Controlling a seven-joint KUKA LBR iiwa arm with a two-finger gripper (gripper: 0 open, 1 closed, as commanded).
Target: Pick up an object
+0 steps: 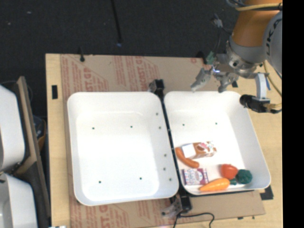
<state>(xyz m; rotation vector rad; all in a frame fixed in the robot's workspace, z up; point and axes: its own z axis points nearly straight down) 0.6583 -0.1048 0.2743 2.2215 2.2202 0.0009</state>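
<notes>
Nearest the camera, all the loose stuff sits crammed into the front corner of the right shallow white plastic bin (237, 122). Right at the front rim lies a small orange plastic carrot (214, 185), long axis running left to right, tilted slightly up at its right end. Just beside it on the left is a purple-and-white printed packet (194, 176), lying flat. To the right there's a red plastic tomato-like piece (229, 170) touching a dark green leafy plastic piece (244, 176). A bit further back, an orange-red plastic sausage (186, 157) curves diagonally from upper left to lower right, and beside it a white-and-brown printed packet (203, 149).

The left shallow white plastic bin (76, 127) sits alongside, both on the cardboard-covered table (109, 72).

At the far end, the arm's pincer (209, 85) hangs over the right bin's back rim, fingers spread wide, nothing between them, well apart from the items.
</notes>
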